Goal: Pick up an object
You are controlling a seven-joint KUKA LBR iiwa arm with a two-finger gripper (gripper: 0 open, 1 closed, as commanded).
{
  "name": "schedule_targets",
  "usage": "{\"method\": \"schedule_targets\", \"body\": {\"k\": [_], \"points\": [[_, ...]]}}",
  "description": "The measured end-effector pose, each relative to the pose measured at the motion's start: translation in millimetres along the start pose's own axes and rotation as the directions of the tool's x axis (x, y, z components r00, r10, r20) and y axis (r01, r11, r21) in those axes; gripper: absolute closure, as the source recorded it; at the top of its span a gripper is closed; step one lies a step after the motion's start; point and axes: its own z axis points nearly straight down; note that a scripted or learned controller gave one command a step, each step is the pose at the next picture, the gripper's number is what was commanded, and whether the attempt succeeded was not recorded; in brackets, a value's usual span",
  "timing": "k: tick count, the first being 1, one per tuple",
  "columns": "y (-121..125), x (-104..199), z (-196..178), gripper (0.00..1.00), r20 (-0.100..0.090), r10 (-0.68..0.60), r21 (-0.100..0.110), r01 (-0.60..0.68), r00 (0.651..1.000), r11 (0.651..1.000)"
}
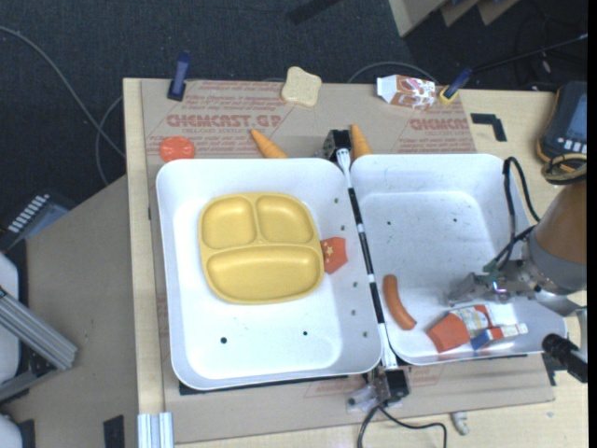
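My jaws hang just above the red-and-white carton (471, 329) near the right bin's (424, 189) front edge; their spread seems unreadable.

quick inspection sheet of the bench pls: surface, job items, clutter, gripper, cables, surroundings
Surface: two white bins, left bin and right bin, side by side on a bench.
Job's things: yellow divided plate and small red block in left bin; orange sausage and red-white-blue carton in right bin.
Clutter: bread slice, carrot, red disc, crumpled wrapper behind the bins.
Grippers: gripper low over right bin, above the carton; finger state unclear.
Cables: black cable over right bin's edge.
Surroundings: dark carpet.
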Motion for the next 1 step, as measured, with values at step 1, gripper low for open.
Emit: {"method": "schedule_targets", "body": {"k": [1], "points": [[0.8, 0.4, -10.0, 1.00, 0.001, 0.000, -0.003, 0.000, 1.000, 1.000]]}}
